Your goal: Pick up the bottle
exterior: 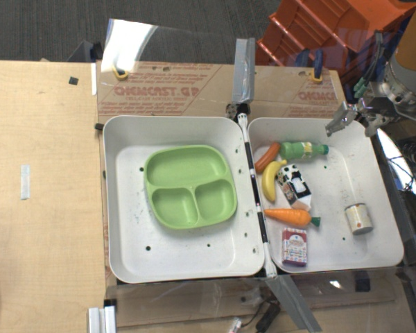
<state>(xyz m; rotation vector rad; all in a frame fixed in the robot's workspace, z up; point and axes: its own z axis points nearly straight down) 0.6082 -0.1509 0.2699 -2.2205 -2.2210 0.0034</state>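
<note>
Bottle is green, lying on its side in the upper part of the right bin, cap toward frame right. Just left of it: a hot dog and a banana. Below those: a carrot, a small red box, and a can off to the right. Gripper is at the bin's upper right edge, above the rim, apart from the bottle, nothing held; can't tell finger spread. Left bin holds a green divided plate

Green tray in left bin (banana, carrot lie right).
</note>
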